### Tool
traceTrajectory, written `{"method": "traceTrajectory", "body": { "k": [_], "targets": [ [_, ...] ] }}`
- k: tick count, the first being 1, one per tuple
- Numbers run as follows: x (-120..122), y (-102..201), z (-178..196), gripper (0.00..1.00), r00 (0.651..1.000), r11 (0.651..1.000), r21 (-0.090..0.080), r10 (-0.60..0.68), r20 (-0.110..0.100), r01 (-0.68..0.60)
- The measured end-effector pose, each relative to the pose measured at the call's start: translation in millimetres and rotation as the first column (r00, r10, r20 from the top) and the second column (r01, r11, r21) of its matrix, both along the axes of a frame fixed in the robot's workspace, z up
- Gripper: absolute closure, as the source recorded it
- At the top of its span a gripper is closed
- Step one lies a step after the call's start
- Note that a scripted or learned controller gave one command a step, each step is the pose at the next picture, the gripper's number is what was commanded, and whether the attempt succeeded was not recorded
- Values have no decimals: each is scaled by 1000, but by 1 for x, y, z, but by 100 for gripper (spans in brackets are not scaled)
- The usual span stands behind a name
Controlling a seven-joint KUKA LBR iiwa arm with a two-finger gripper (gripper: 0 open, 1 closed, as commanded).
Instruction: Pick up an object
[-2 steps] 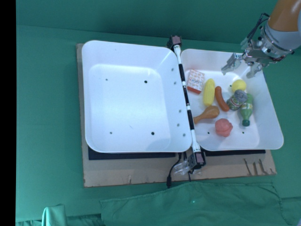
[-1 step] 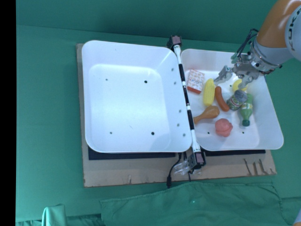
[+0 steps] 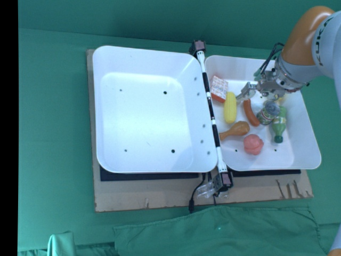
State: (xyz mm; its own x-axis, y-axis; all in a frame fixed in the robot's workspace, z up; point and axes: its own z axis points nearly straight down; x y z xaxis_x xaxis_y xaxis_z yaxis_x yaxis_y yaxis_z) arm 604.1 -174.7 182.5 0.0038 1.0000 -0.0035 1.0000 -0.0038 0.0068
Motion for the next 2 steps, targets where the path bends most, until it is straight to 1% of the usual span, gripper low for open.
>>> {"method": "traceTrajectory", "body": {
  "k": [1, 2],
  "targets": [
    [3, -3, 17, 100, 1000, 1000, -7, -4, 15, 4],
    [8, 5, 70, 100, 1000, 1000, 0, 2, 3, -2]
  ]
}}
